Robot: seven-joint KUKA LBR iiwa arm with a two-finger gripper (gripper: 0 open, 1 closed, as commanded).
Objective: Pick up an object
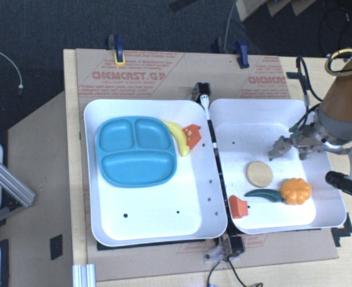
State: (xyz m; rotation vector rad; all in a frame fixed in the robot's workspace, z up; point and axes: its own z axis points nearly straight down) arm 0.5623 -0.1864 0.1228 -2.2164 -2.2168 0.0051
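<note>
In the right bin (pixel 247 109): gripper (pixel 288 146), fingers spread wide, holding nothing, poised above tan disc (pixel 259 173); orange pumpkin (pixel 296 191) nearby, loose for picking.

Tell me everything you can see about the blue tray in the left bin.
The blue tray is a rounded, light blue plate that looks like plastic, divided by raised ridges into three compartments: two smaller ones at the far side and one wide one at the near side. All three look empty. It lies flat, right side up, in the far left part of the left bin. A yellow banana lies against its right rim; whether they truly touch I cannot tell.
</note>
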